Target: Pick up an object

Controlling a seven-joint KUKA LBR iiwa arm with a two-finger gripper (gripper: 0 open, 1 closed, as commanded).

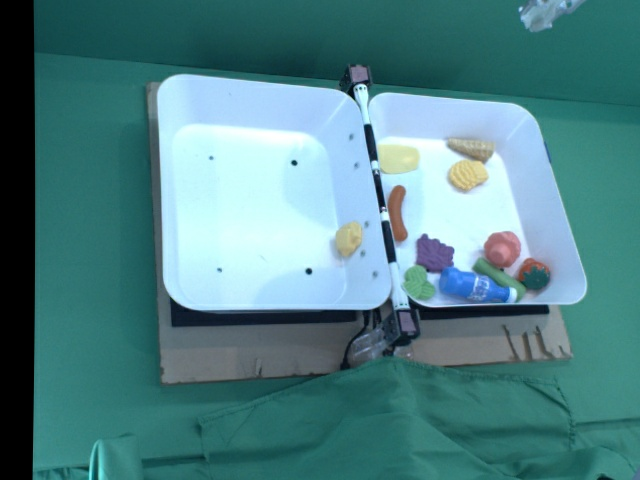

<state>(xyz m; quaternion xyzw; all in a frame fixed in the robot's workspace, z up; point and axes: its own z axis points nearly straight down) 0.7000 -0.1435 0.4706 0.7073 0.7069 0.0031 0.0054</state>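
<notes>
The gripper (548,6) hangs at the top right, well above the right bin (545,178); whether its jaws are parted cannot be told. Toys crowd that bin's near edge; a yellow toy (349,238) lies in the left bin (200,98)

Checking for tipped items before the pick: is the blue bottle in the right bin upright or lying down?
Lying down. The blue bottle rests on its side along the right bin's near wall, its length running across the floor.
</notes>
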